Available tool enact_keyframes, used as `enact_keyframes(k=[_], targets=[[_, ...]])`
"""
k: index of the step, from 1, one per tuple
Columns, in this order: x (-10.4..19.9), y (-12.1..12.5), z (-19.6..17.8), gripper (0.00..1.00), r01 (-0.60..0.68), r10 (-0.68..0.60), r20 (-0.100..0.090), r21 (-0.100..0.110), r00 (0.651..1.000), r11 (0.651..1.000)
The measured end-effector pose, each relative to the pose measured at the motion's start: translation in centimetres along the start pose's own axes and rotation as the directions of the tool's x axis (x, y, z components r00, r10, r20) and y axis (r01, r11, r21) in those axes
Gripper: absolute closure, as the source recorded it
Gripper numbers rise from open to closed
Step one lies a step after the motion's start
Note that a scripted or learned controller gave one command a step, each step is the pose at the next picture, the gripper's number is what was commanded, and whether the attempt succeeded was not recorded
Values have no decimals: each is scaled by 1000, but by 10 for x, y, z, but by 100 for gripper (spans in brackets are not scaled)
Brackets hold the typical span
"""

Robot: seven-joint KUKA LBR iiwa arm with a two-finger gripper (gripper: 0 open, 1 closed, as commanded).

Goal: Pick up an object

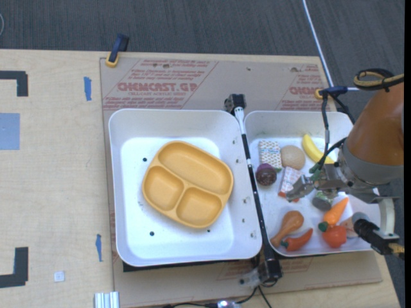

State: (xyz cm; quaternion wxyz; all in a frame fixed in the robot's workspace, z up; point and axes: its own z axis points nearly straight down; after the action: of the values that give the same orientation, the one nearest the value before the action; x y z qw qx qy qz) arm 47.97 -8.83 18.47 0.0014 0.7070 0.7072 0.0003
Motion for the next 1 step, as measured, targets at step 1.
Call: enact_keyframes(k=[1], targets=[[-26,28,99,0,0,0,0,-1,1000,1000]])
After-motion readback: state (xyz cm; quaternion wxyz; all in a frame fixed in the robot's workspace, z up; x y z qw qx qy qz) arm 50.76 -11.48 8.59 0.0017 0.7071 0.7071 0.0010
